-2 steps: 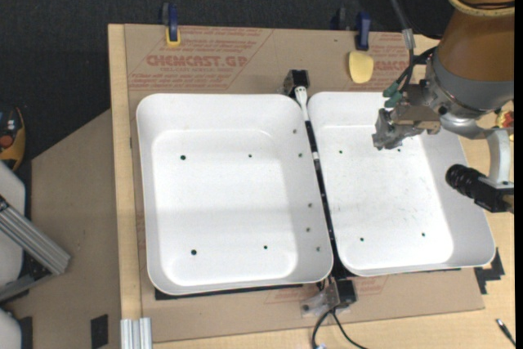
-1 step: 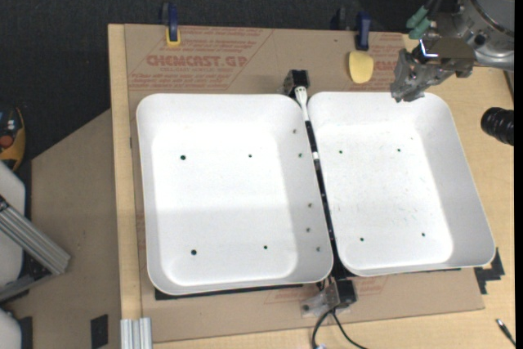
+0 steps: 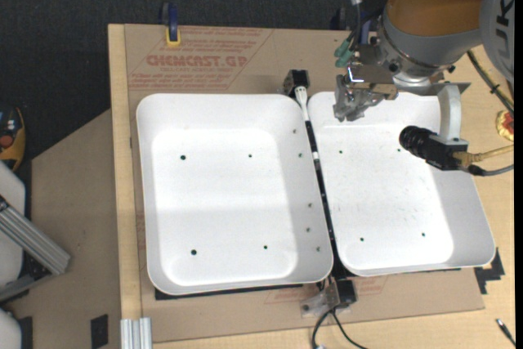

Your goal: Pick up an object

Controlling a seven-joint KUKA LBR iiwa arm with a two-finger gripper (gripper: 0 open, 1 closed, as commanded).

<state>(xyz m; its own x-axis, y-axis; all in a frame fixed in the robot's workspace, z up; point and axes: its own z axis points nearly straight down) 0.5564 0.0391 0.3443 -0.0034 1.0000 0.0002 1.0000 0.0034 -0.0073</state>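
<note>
My gripper (image 3: 353, 106) hangs at the right bin's (image 3: 458, 253) upper-left corner; whether my fingers are spread or hold anything, I cannot tell.

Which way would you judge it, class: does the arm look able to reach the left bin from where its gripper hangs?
Probably yes. The gripper hangs over the right bin's far corner, close to the left bin. Between them lie just low rims and a thin black strip.

- Red printed lettering "CHEMCAST GP" reads on the flat brown paper-faced board (image 3: 214, 53) under the bins; smaller lines beside it are too blurred.
</note>
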